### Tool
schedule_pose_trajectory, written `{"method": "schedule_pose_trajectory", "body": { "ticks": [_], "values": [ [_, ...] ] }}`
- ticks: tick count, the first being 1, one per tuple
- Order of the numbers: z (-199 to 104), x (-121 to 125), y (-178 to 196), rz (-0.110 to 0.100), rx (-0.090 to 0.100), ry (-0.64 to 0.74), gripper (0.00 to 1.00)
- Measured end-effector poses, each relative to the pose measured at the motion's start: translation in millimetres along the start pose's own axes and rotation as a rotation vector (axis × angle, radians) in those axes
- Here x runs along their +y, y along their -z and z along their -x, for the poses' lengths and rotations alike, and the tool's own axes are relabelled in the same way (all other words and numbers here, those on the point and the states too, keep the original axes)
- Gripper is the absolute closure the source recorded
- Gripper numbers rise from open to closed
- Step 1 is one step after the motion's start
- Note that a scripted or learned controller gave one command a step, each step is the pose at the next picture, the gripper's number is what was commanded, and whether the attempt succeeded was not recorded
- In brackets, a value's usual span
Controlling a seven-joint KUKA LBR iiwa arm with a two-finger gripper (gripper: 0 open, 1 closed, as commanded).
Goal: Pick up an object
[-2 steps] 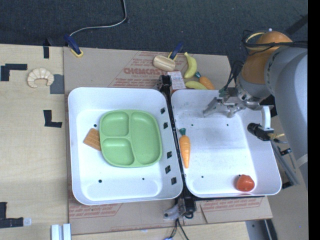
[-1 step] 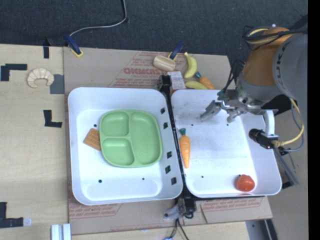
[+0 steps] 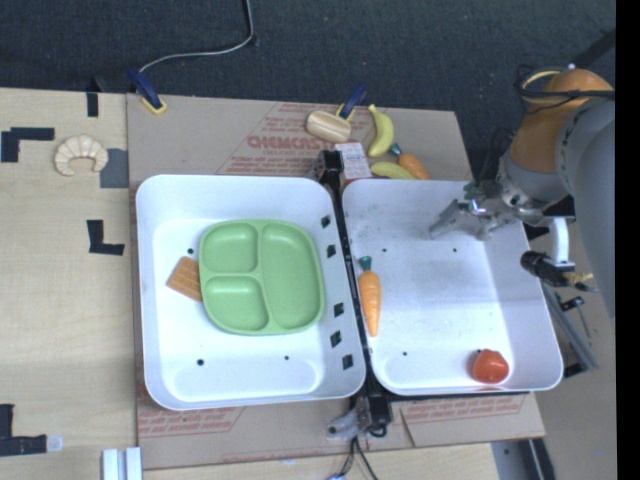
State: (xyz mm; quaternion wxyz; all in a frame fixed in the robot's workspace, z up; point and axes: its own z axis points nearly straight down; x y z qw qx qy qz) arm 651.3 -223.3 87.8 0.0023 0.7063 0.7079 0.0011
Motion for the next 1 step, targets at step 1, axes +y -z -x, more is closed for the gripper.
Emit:
{"method": "schedule_pose_trajectory", "body": {
  "ticks": [1],
  "values": [
    [-53.9,-52.8,52.0,-0.005,0.001,-0.001,0.00]
  ]
}}
